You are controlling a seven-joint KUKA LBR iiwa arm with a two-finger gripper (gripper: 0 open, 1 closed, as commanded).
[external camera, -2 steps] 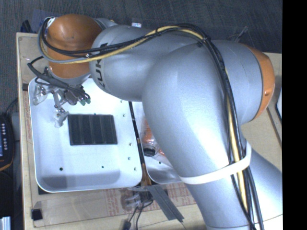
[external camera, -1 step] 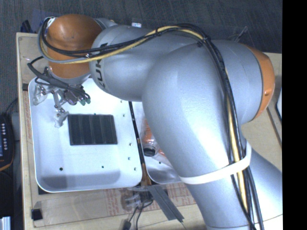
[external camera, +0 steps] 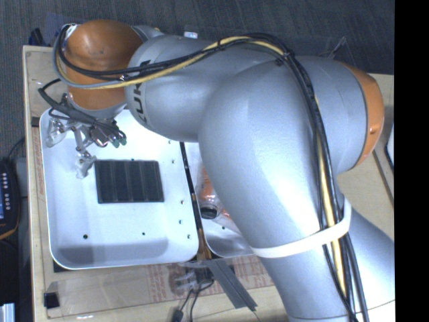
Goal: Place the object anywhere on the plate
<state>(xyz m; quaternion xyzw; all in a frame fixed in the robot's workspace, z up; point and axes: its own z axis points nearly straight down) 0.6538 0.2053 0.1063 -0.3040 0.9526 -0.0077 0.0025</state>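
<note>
A dark grey ribbed rectangular plate [external camera: 129,181] lies flat in the middle of the left white bin [external camera: 114,247]. My gripper [external camera: 68,146] hangs over the bin's far left corner, just up and left of the plate and apart from it. Its metal fingers [external camera: 83,159] stand spread, open, and I see nothing between them. An orange object [external camera: 208,188] and a small black item [external camera: 208,212] peek out in the right bin, right beside the divider. The arm hides most of that bin.
The bulky grey arm [external camera: 268,153] crosses from the right and covers the right bin [external camera: 228,247]. The orange wrist band [external camera: 97,59] sits above the left bin's far edge. A black device [external camera: 7,193] lies off the bench's left side.
</note>
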